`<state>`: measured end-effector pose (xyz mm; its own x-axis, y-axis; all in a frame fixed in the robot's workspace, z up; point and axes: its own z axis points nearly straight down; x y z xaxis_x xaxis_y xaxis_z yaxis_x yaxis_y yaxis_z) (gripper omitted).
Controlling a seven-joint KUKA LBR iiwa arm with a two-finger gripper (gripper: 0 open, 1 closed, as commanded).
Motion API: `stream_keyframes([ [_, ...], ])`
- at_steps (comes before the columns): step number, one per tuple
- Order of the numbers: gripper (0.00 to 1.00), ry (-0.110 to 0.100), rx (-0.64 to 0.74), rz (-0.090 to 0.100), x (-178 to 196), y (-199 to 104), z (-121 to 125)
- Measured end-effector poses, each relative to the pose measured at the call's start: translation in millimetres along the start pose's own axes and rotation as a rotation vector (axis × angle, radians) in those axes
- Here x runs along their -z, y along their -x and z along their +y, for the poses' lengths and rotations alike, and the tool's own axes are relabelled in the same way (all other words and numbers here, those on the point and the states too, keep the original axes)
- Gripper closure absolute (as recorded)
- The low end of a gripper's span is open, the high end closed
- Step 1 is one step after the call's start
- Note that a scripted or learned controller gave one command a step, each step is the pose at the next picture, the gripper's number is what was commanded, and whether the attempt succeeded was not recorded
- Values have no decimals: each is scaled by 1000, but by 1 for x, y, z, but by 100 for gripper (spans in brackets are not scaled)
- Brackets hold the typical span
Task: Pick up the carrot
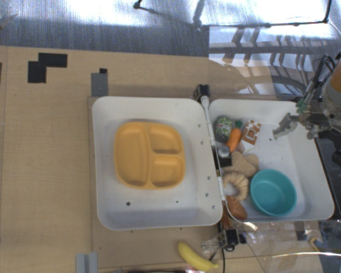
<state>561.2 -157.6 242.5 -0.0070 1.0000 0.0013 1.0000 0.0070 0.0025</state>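
Orange carrot is seen lying left of the gripper, long axis slanting; whether the jaws are apart cannot be told

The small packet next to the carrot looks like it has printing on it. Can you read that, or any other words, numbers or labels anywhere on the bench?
Small red and white packet beside the carrot, in the right bin: there is a printed pattern, too small and blurred to read.
Round green object: mottled markings, no readable text.
Black shapes on the bench top: plain blocks, no lettering.
Yellow divided plate, teal bowl, banana: no text visible.
Nothing can be read.
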Motion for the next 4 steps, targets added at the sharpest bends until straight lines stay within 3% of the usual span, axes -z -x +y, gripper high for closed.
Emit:
stream_keyframes([
  [1, 0, -7, -200, 3, -71, -56, -74],
  [2, 0, 3, -19, 3, -153, -77, -70],
  [3, 100, 8, -15, 7, -141, -79, -67],
  [4, 100, 2, -318, 2, -57, -128, 22],
])
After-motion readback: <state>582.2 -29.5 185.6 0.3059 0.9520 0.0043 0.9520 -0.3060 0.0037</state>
